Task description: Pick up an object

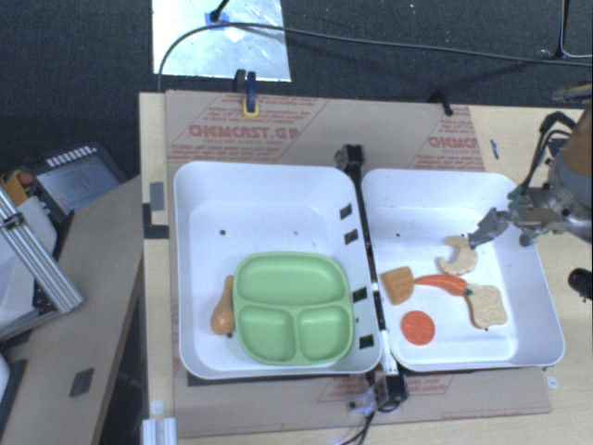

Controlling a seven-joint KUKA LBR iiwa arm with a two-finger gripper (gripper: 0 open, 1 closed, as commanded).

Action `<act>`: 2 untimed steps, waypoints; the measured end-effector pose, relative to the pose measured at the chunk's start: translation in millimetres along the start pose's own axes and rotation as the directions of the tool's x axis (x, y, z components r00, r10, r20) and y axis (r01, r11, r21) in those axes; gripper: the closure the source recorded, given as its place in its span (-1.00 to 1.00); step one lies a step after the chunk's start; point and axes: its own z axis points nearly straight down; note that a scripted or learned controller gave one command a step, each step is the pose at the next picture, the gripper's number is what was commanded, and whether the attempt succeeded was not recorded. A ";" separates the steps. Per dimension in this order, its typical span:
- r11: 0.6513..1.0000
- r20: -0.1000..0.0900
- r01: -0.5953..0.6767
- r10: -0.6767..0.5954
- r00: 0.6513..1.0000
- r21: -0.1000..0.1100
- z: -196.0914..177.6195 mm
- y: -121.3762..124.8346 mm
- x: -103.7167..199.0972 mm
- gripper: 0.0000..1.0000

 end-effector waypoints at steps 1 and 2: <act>1.000 0.002 0.003 -0.003 1.000 -0.012 -6.6 2.5 0.4 -1.00; 1.000 0.002 0.001 -0.001 1.000 -0.009 39.5 11.6 -0.5 -1.00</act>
